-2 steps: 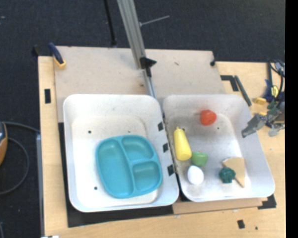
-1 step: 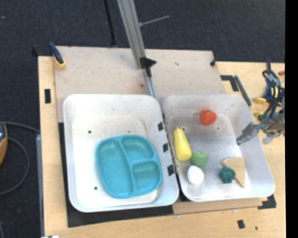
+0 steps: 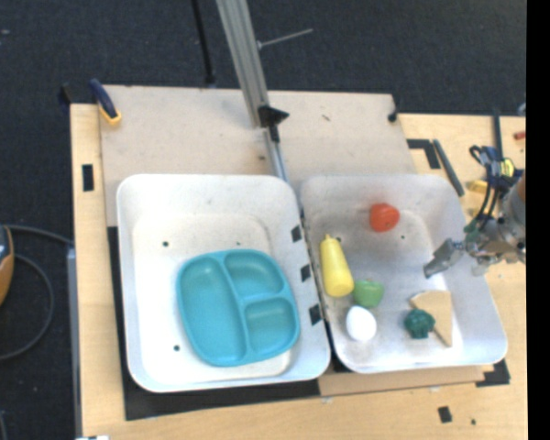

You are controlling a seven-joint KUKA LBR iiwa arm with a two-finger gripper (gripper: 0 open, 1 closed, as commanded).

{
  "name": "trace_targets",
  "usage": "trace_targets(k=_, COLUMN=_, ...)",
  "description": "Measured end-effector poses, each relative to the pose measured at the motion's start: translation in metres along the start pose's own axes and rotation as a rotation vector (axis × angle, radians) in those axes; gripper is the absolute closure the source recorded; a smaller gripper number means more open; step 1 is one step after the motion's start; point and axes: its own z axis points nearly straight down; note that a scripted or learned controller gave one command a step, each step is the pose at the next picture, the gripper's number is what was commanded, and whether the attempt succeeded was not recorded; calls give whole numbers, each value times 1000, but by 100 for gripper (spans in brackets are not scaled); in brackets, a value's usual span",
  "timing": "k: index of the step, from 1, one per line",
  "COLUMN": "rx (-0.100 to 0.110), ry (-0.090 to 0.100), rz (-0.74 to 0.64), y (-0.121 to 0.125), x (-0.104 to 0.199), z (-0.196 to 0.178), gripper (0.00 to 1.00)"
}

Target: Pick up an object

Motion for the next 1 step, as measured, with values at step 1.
trace_targets(k=1, rx=2, ry=1, rz=2, y=6, x=3, z=60, gripper=0)
